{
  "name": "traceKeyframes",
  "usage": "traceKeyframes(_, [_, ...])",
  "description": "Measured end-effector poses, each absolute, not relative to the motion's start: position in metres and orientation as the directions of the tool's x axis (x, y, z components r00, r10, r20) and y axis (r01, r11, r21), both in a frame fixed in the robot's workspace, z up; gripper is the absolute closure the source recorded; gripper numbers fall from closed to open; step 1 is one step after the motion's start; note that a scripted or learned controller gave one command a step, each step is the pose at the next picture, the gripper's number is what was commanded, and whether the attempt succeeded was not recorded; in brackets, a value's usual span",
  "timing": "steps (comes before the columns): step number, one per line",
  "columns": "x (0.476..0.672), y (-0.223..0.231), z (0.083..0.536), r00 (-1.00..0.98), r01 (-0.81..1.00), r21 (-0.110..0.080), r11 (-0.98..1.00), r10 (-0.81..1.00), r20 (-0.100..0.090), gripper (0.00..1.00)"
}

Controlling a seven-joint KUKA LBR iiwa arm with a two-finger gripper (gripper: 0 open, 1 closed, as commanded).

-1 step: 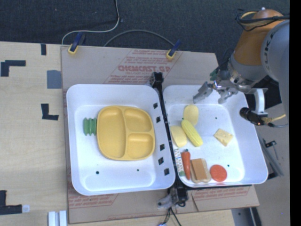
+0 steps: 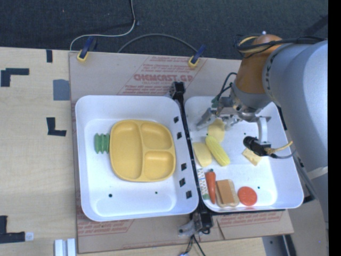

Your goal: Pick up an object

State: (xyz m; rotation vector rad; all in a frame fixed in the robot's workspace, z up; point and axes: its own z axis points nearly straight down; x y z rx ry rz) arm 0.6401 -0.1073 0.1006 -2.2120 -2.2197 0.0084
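Your tool [image 2: 216, 119] hovers just above the corn cob [image 2: 217, 150], and I can't tell its grip.

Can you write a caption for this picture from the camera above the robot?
The gripper reaches over toy food in the right bin, beside a yellow tray in the left bin.

We note the bench [image 2: 32, 159] bearing a cardboard sheet [image 2: 154, 76]; on the sheet lie two white bins, left bin [image 2: 88, 159] touching right bin [image 2: 285, 183].
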Motion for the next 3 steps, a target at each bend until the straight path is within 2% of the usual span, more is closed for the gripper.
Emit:
traceKeyframes(1, [0.638, -0.115, 0.084, -0.001, 1.000, 0.000, 0.001, 1.000, -0.002, 0.00])
traceKeyframes(2, [0.639, -0.114, 0.096, -0.003, 1.000, 0.001, 0.003, 1.000, -0.001, 1.00])
traceKeyframes(3, [0.639, -0.114, 0.096, -0.003, 1.000, 0.000, 0.003, 1.000, -0.001, 0.00])
